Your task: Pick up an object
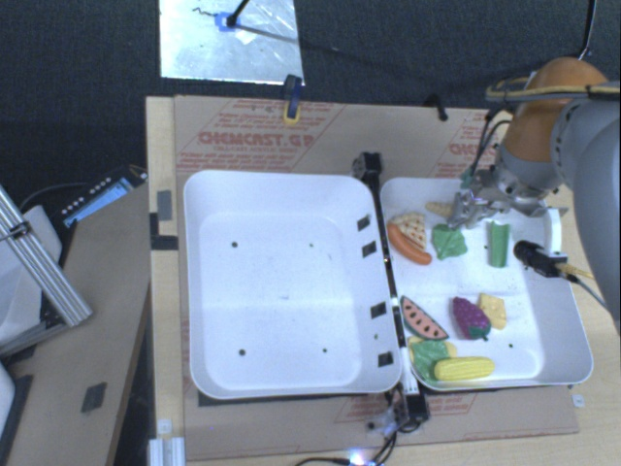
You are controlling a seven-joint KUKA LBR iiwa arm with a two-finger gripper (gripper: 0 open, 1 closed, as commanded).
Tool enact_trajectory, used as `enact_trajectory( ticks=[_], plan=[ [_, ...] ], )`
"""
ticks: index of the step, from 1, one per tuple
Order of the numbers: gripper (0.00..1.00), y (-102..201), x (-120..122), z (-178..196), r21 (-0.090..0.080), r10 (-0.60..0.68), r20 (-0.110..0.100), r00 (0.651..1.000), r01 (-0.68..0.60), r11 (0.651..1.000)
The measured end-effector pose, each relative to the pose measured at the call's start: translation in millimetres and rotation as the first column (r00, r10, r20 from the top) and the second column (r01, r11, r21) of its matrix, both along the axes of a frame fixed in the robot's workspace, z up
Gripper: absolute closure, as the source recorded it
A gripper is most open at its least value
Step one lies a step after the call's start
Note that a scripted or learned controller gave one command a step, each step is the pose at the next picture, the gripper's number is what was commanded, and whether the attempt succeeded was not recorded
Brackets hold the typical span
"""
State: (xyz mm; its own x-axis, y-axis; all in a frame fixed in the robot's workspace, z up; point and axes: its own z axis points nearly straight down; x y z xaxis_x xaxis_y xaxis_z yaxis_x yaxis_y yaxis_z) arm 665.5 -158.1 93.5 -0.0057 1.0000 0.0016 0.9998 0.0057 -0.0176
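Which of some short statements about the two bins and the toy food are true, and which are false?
1. All toy food lies in the right white bin. True.
2. The yellow plastic corn cob lies at the far edge of its bin. False: it lies at the near edge.
3. The pincer is above the left white bin. False: it is over the right one, near the green leafy toy.
4. The purple plastic grape bunch touches a yellow piece. True.

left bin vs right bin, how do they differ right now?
The left bin holds no toys; the right bin holds toy food, such as a corn cob and a watermelon slice. The gripper hangs over the right bin's far end, not the left bin. Both are shallow, white, and sit side by side.
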Motion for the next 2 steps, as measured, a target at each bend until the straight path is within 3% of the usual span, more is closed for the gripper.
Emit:
enact_trajectory(
  ticks=[1,2],
  plan=[
    [1.0,3.8,-25.6,-7.1,-0.004,-0.004,0.024,1.0,0.004,1.0],
    [1.0,19.2,-33.0,-6.3,-0.002,-0.002,0.02,1.0,0.002,1.0]
  ],
)
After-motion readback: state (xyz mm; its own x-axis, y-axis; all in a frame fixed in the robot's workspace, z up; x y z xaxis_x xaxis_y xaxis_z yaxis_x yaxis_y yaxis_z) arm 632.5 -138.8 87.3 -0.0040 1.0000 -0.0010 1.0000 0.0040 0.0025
